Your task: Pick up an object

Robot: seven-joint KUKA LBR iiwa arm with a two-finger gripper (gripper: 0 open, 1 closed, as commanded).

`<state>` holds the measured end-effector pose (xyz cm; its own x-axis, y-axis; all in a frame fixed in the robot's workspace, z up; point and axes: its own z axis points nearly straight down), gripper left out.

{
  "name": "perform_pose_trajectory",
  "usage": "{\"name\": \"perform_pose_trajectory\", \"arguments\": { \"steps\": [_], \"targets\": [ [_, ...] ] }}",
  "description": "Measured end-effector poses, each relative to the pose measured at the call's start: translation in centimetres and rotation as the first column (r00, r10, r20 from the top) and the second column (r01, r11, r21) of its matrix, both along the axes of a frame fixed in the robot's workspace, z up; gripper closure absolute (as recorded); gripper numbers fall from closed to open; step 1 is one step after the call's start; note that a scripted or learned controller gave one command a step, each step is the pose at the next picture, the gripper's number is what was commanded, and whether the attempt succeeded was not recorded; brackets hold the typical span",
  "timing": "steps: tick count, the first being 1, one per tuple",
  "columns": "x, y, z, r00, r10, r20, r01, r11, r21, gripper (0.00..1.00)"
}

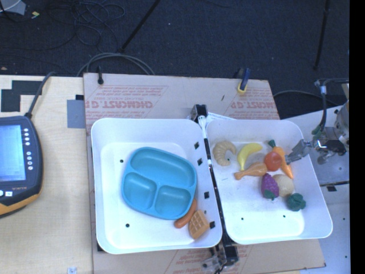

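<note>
One blue tray (159,182), one sausage (185,216) and one waffle (198,225) are held in the left bin (108,153), while seven toy foods are piled in the right bin (274,221), the banana (248,152) pointed down-left, and the gripper (300,148) is seen near its right rim.

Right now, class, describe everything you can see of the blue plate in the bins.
The blue plate is a rounded, glossy, plastic-looking tray with three compartments, one long and two smaller. It lies flat, slightly askew, in the left bin. At its lower right edge an orange sausage-shaped toy touches or tucks under its rim, beside a tan waffle-like piece.
</note>
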<state>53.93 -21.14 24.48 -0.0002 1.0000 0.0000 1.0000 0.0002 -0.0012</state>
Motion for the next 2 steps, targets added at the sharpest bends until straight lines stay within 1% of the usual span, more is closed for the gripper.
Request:
{"name": "perform_pose_trajectory", "arguments": {
  "steps": [1,2],
  "targets": [
    [-4.8,-0.1,-16.4,1.000,-0.002,-0.006,0.002,1.000,0.002,0.00],
    [-4.6,-0.4,-14.7,1.000,-0.006,-0.001,0.006,1.000,0.001,1.00]
  ]
}}
